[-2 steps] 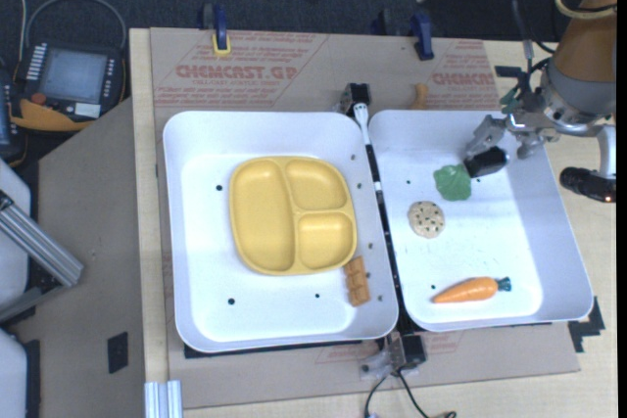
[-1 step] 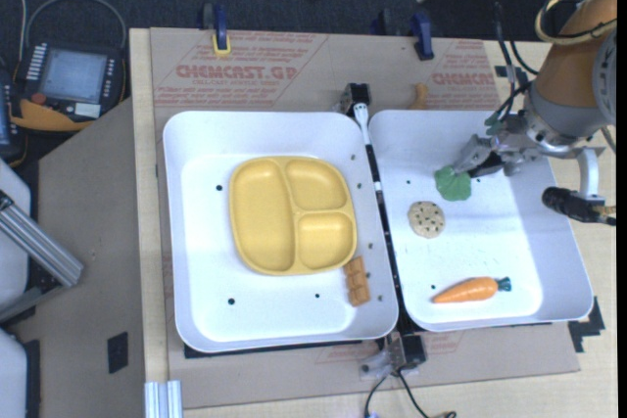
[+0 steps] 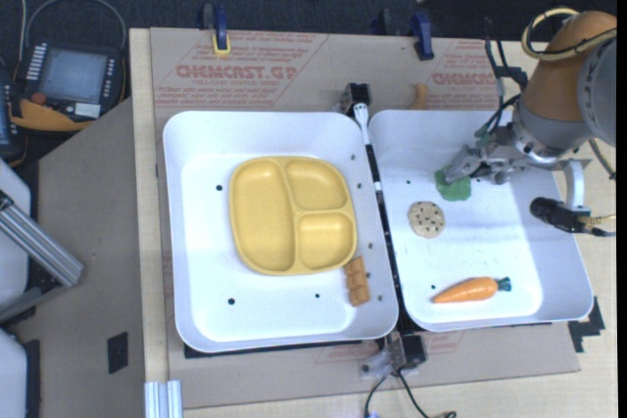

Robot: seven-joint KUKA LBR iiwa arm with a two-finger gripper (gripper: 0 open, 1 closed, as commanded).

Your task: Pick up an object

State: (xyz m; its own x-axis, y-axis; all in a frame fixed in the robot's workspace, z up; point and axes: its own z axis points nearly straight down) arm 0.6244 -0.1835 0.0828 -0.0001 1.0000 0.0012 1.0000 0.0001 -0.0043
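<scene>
In the right bin [image 3: 509, 240], a small green object [image 3: 455, 188] lies near the back left. My gripper [image 3: 468, 168] is low over it, its tip touching or just above the green piece's right side. The arm hides part of that piece, and I cannot make out a grasp. In the middle left of the same bin rests a round speckled cookie [image 3: 426, 218]. An orange carrot [image 3: 470, 290] with a green top lies near the front edge.
The left bin [image 3: 196, 240] holds a yellow divided plate [image 3: 291, 213] and a small brown snack piece [image 3: 357, 281] at its front right. A black fitting with a cable [image 3: 560, 212] hangs over the right bin's right side.
</scene>
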